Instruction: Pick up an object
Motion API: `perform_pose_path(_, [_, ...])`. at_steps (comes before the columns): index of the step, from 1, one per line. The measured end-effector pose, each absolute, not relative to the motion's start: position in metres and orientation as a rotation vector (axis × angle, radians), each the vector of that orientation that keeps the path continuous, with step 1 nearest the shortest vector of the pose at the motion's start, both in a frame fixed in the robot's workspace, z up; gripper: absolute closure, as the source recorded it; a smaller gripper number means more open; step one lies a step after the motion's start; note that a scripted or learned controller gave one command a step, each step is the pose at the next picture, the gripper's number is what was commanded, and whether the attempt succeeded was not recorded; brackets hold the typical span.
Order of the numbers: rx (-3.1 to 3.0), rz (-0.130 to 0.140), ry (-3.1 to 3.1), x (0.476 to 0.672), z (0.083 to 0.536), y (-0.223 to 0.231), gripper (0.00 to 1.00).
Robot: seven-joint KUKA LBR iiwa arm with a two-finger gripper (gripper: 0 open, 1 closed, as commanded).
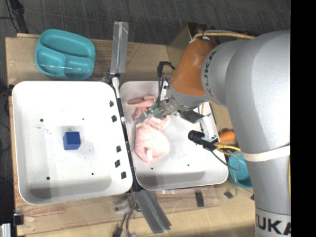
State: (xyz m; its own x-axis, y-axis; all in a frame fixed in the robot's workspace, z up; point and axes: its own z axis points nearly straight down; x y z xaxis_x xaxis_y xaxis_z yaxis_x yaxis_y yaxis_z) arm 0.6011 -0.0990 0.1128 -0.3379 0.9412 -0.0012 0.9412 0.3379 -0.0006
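Two shallow white bins sit side by side on the tabletop (pixel 148 48) in front of you, the left bin (pixel 29 132) and the right bin (pixel 197 174) meeting along a shared inner edge. Your arm (pixel 237 68), grey with an orange band above the wrist, comes in from the right and bends down over the far part of the right bin. Its hand (pixel 159 108) hangs low there, right at the upper edge of a pale pink soft toy (pixel 150 142) that lies in the middle of that bin; you cannot tell from this angle how wide the hand is spread or whether it grips anything. A smaller pink object (pixel 139 101) lies just beyond the hand, near the bin's far wall. In the left bin, a blue cube (pixel 72 140) rests alone near the centre, well apart from the arm. A teal divided tray (pixel 65 53) sits on the tabletop beyond the left bin.
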Motion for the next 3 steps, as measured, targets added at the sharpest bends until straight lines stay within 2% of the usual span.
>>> perform_pose_path(1, [1.846,-0.002,2.544,0.584,0.092,-0.098,0.0])
perform_pose_path(2, [1.843,-0.004,2.549,0.584,0.102,-0.098,1.0])
perform_pose_path(3, [2.143,-0.002,2.299,0.631,0.192,-0.041,1.0])
